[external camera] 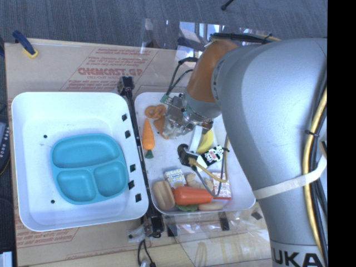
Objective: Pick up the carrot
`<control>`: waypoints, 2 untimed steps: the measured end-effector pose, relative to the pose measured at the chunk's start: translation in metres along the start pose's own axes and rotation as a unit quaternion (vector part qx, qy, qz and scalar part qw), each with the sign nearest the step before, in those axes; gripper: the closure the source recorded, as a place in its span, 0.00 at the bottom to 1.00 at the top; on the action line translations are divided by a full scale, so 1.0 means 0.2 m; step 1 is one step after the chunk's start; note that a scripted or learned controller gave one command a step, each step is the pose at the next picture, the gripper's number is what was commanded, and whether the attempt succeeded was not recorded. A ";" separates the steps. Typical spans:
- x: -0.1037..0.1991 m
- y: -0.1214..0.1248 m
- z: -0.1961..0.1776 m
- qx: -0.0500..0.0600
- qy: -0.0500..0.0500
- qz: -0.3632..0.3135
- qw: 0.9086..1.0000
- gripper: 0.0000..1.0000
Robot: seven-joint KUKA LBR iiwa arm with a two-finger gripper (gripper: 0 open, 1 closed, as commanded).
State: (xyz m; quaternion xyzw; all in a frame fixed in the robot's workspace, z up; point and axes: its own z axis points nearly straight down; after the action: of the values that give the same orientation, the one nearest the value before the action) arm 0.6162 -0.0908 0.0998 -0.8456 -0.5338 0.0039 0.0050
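Carrot [148, 136] hasn't been picked up, it's lying by the right bin's [240, 189] left wall with the gripper [171, 124] just beside it, can't tell how its fingers stand.

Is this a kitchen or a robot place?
Probably a robot lab. A big grey arm reaches over two white bins on a bench, with toy food like a carrot and a blue tray.
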 end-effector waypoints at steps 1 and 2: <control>0.21 -0.10 -0.75 -0.011 0.005 0.071 0.997 1.00; 0.20 -0.11 -0.71 -0.005 0.001 0.072 0.997 0.00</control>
State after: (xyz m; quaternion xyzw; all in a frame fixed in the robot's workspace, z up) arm 0.6155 -0.0463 0.2423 -0.8816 -0.4719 0.0006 0.0010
